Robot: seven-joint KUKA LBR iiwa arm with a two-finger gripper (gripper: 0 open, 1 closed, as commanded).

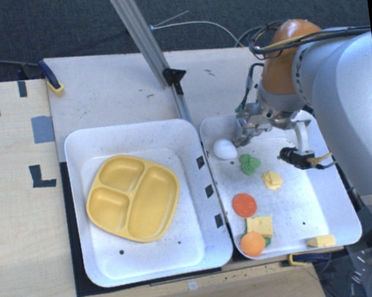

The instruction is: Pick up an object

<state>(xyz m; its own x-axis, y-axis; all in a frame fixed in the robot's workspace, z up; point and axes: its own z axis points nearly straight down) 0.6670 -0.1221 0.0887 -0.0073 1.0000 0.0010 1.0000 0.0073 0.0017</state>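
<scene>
In the right bin [330,210] lie a white egg [225,149], a green piece [249,164], a small yellow lump [272,180], a red disc [244,205], a yellow cheese wedge [261,225], an orange ball [253,243] and a small yellow block [320,241]. My gripper [243,132] is down at the bin's far left corner, just right of the egg and above the green piece. Nothing can be seen held in it.
The left bin [102,261] holds a yellow divided plate [133,197]. A slanted metal pole [148,44] ends at a black clamp [174,76] behind the bins. The arm's grey body [347,109] overhangs the right bin's right side.
</scene>
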